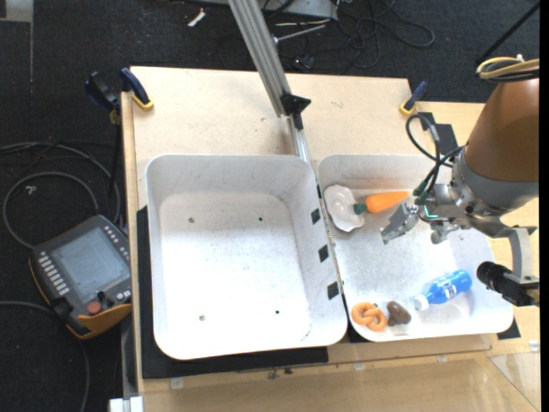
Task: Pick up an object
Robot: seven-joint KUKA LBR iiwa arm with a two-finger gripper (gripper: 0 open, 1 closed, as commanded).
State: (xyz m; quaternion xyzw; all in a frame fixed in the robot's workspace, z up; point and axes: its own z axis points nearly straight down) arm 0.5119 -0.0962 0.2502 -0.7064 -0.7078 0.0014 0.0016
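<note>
The right bin (480, 324) holds several objects. An orange carrot (386, 201) lies near its back wall, touching a white shell-like piece (341, 207) at the back left corner. A blue and clear bottle (442, 288) lies near the front right. An orange pretzel-shaped toy (371, 316) and a small brown object (398, 313) sit at the front edge. My gripper (419, 230) hovers over the middle of this bin, just right of the carrot. It is open, with nothing between its fingers (395, 227).
The left bin (171, 187) stands beside the right one, sharing a middle wall. A slanted metal rail (262, 45) runs from the back down to the bins' divide. A teach pendant (81, 273) lies off the bench at left.
</note>
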